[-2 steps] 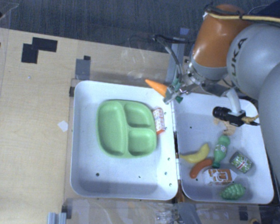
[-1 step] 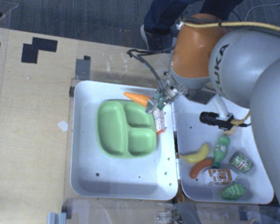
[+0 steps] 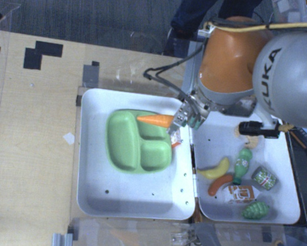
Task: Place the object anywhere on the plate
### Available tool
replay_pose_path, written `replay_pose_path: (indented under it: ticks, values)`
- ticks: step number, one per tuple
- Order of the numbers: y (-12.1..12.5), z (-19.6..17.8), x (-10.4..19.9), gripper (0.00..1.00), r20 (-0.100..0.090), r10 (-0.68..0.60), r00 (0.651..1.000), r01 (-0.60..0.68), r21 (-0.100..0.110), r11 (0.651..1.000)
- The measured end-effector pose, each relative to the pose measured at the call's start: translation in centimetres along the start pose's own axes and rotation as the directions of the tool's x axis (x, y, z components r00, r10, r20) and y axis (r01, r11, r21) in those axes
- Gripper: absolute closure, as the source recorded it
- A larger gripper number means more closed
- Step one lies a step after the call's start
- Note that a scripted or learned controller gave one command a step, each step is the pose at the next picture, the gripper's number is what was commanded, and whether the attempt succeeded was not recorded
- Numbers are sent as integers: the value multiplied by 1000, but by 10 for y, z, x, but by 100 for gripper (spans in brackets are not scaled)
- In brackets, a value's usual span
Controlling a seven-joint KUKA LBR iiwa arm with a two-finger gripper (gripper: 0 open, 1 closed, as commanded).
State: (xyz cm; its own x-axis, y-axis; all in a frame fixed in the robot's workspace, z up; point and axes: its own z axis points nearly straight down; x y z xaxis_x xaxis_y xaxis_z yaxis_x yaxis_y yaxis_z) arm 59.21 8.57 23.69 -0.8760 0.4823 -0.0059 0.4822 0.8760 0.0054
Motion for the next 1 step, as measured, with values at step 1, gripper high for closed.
replay_pose_path:
  ticks: [1]
  values:
    - [0, 0, 0, 0, 0, 1, 1000, -1, 0, 1000]
